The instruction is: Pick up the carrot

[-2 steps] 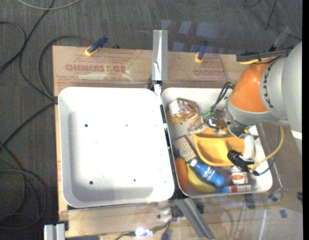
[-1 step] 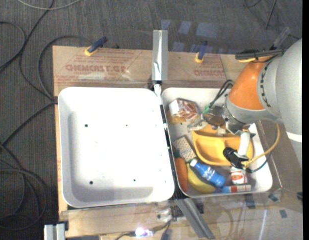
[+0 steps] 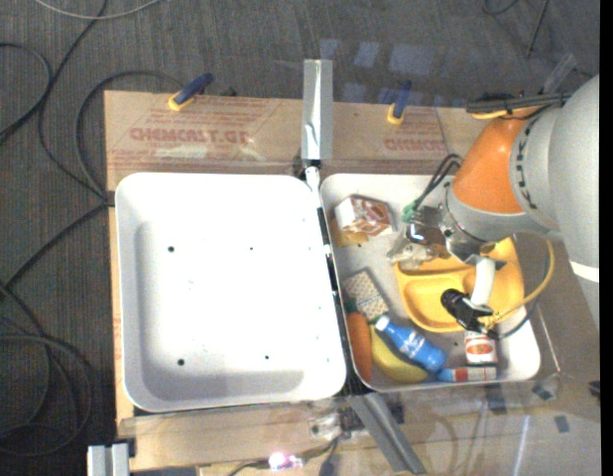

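I find the carrot [image 3: 359, 342] against the right bin's [image 3: 533, 365] left wall, at seven o'clock, beside the blue bottle [image 3: 406, 341]. My gripper [image 3: 426, 238] hangs centrally; its grip state I cannot tell.

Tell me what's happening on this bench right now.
A grey robot arm with an orange band reaches in from the right over the right bin, which holds a jumble of items. Its claw hangs near the bin's upper middle, beside a packaged snack and above a yellow dish. The carrot lies at the bin's lower left edge, next to a blue bottle and a banana, apart from the claw. The left bin sits alongside.
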Controlling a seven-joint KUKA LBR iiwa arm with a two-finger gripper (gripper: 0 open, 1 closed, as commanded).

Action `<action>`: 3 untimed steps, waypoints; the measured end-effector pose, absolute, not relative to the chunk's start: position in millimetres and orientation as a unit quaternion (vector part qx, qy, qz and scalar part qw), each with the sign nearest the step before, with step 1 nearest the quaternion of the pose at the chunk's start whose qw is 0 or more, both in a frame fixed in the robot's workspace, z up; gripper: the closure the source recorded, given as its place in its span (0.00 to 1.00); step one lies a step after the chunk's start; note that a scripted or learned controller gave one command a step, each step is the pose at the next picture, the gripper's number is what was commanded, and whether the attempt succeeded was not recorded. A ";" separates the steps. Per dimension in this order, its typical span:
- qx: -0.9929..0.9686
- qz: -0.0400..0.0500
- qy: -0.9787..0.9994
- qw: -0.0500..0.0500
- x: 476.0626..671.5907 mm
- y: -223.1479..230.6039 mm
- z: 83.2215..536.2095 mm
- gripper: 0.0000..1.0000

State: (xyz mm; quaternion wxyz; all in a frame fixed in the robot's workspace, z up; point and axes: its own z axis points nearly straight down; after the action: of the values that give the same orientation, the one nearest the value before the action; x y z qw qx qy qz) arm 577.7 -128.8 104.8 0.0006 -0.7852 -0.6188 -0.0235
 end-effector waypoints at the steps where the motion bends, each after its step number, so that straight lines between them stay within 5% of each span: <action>1: -0.771 0.002 -0.636 0.000 573.9 -58.7 217.8 1.00; 2: -0.772 0.002 -0.636 0.000 573.8 -59.0 217.8 0.00; 3: -0.795 -0.005 -0.606 -0.005 539.7 -98.8 104.1 0.00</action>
State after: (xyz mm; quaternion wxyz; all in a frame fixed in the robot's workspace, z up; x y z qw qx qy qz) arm 539.7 -98.8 104.1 -0.0050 -0.7953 -0.6062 -0.0049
